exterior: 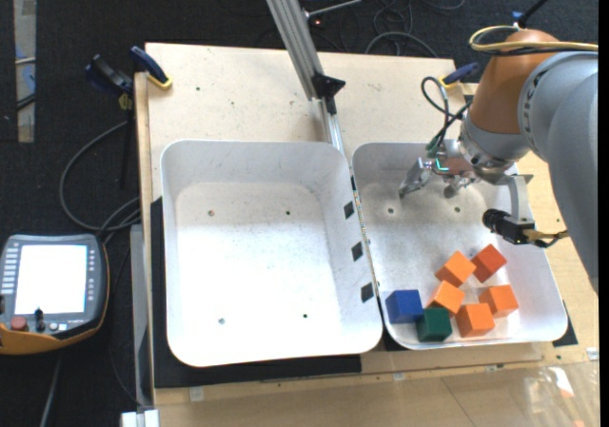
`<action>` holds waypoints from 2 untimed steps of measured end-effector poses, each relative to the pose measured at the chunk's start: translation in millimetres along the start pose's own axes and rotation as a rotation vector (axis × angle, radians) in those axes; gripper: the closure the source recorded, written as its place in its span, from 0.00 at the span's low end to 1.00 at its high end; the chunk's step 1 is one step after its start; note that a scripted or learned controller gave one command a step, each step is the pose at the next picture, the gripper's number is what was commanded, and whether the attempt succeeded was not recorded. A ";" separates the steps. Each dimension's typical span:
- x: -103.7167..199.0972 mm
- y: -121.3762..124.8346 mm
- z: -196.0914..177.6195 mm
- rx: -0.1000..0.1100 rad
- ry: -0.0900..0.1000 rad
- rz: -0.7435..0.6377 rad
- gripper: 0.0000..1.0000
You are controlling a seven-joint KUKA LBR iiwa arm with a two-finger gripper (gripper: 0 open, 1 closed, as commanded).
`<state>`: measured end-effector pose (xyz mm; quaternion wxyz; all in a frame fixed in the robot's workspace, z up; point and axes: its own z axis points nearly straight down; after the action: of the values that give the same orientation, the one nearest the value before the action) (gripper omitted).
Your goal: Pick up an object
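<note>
camera view: you have the blocks clustered in the near right part of the right bin (409, 225). an orange block (457, 269) and a red-orange block (489, 262) sit at the top of the cluster, just beside each other. below them, a second orange block (447, 297), a third (500, 300) and a fourth (475, 319). the blue block (404, 306) lies at the cluster's left, near the bin's left wall, with the green block (435, 324) just beside it on the right.

the gripper (437, 182) hangs over the far part of the same bin, well apart from the cluster. its fingers are spread, released, with nothing between them.

your arm (533, 102) comes in from the right, orange band above the wrist, wrist bent down toward the bin floor.

the left bin (190, 225) sits just beside the right one, their walls touching. a pendant (52, 292) lies off the bench to the left.
</note>
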<state>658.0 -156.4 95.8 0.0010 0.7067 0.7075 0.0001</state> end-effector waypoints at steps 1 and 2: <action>0.0 0.0 0.0 0.000 0.000 0.000 0.00; 0.0 0.0 0.0 0.000 0.000 -0.001 0.00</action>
<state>657.9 -156.4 95.8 0.0010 0.7065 0.7077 0.0000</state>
